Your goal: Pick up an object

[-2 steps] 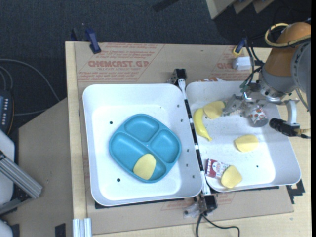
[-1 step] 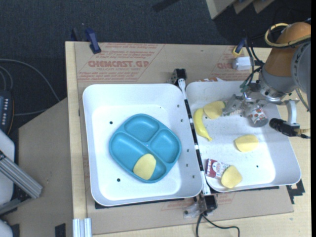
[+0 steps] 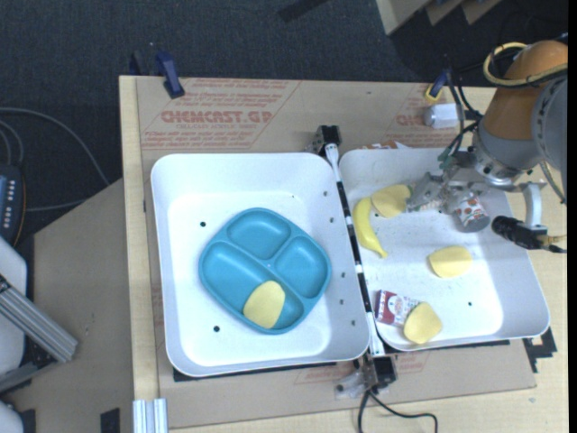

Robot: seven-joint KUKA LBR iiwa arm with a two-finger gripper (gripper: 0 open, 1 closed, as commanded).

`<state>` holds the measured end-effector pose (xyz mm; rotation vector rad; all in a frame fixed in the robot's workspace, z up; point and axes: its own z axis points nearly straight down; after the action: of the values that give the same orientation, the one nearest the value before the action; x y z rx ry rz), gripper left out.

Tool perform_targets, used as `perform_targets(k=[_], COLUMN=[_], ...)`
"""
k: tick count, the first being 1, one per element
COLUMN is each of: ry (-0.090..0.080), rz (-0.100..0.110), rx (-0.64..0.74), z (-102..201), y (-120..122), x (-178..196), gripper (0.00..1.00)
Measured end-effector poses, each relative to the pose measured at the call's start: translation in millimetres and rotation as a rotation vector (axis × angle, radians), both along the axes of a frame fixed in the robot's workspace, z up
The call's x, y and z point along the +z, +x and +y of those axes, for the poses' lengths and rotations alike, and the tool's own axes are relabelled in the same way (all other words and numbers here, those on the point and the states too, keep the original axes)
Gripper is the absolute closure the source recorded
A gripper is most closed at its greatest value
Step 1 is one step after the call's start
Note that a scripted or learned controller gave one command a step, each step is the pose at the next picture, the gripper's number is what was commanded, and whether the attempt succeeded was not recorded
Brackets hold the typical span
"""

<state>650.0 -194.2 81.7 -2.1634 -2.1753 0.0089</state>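
Yellow pieces lie in the right bin: nearest, a rounded piece touching a small red-and-white packet, then an oval piece, then a banana beside another yellow lump. In the left bin a blue divided plate holds one more yellow piece. Farthest, the gripper hangs low beside that lump; whether its fingers are spread or closed cannot be told.

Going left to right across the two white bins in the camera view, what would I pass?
Blue tray → yellow piece on it → banana → red-and-white packet → yellow lump → gripper region with the arm at far right.
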Motion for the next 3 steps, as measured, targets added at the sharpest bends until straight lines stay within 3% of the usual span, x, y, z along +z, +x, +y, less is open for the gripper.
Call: perform_targets(k=[3], ry=[0.000], rz=[0.001], rx=[0.000], z=[-0.5], y=[0.5], x=[0.0], gripper=[0.00])
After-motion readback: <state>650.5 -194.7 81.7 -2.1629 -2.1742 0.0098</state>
